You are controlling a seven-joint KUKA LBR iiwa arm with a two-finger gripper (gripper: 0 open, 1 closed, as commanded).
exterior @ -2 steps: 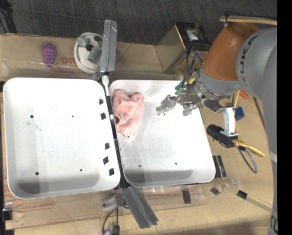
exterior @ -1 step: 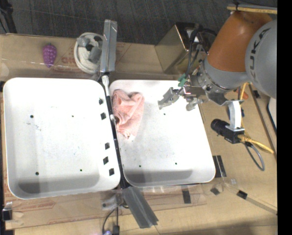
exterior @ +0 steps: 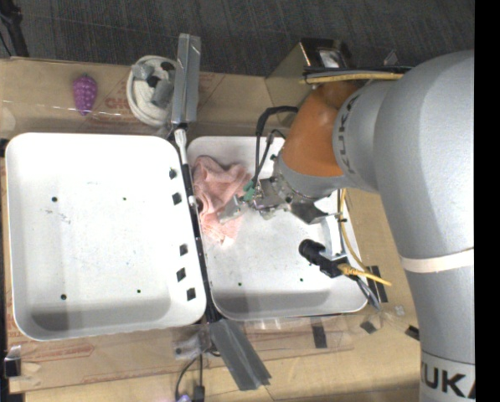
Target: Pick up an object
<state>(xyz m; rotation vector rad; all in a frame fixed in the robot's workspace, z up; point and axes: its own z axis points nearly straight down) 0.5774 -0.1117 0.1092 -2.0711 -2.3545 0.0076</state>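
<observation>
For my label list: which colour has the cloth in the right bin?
Pink; the cloth shows in the camera view.

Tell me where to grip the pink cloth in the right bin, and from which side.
Probably best gripped at a raised fold near the middle of the pink cloth, coming straight down from above. It lies crumpled against the right bin's left wall, so a sideways approach from the left looks blocked, and its folds offer ridges to pinch.
</observation>
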